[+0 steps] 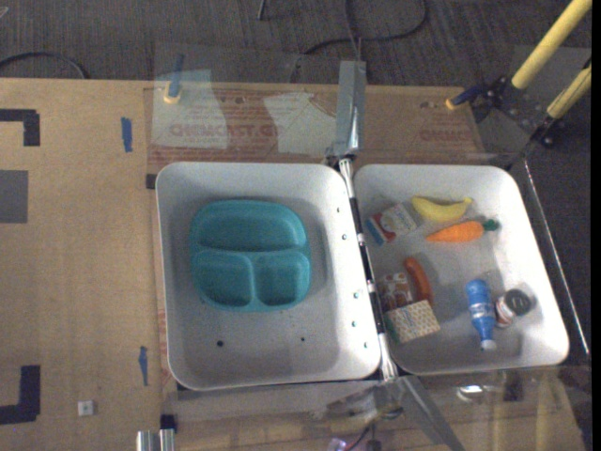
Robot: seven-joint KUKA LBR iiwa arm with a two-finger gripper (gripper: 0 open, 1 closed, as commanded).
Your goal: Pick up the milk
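The milk (395, 222) is a small white carton with red and blue print. It lies on its side in the right bin (531, 252), near that bin's back left corner and close to the divider between the bins. A yellow banana (441, 208) lies just to its right. Nothing touches the carton from above.
The right bin also holds an orange carrot (460, 232), a red sausage (419, 278), a small dark box (394, 292), a tan patterned box (413, 321), a blue bottle (481, 310) and a can (514, 303). A teal divided plate (250, 254) sits in the left bin (178, 327).
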